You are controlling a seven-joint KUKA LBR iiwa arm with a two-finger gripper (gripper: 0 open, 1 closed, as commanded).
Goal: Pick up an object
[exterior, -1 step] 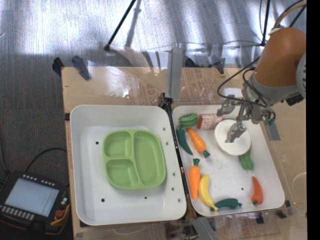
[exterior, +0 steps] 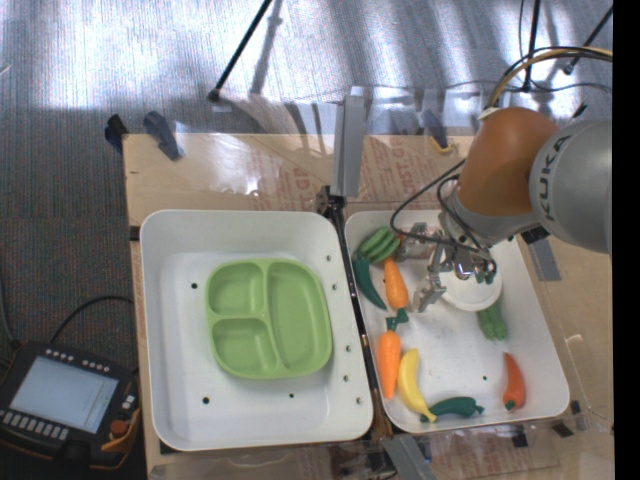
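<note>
Gripper point(exterior: 437, 290) fingers are being held apart, low in the right bin point(exterior: 540, 353), pinching nothing — a small carrot point(exterior: 396, 283) is lying just beside them. It should be centred between the fingers before squeezing.

Bright, striped daylight from the top, with a sharp and evenly exposed bench.

From my seat I see pale bands of sunlight across the grey floor point(exterior: 150, 48) at the top, darkening toward the left edge. The clear film on the bench point(exterior: 260, 173) throws patchy glare behind the bins. The left bin point(exterior: 170, 258) and right bin point(exterior: 530, 338) read near-white but keep their rims, and the green tray point(exterior: 268, 318) casts only a faint soft shadow. The arm point(exterior: 530, 173) shades the upper part of the right bin. Focus is crisp throughout; I notice no obvious edge bending.
</note>
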